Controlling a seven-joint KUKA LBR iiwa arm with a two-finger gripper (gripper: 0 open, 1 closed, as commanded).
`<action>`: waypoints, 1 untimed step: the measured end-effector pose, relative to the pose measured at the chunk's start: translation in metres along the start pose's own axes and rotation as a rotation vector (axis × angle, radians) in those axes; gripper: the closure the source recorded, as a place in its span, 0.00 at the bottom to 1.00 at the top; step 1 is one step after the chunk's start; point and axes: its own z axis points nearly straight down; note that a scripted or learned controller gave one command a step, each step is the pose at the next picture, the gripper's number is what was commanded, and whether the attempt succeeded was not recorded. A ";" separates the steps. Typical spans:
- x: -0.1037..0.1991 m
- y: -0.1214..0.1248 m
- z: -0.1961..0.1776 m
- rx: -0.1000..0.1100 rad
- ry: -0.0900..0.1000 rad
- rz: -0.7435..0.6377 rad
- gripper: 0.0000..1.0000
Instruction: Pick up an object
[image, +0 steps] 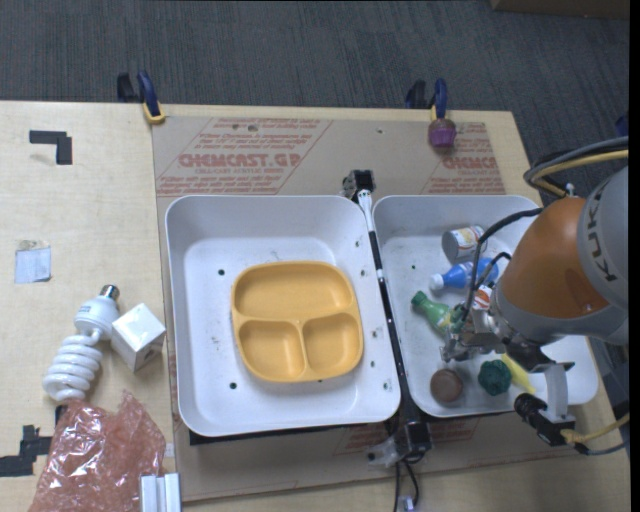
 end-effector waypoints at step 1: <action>0.075 0.000 -0.090 0.001 -0.001 -0.004 1.00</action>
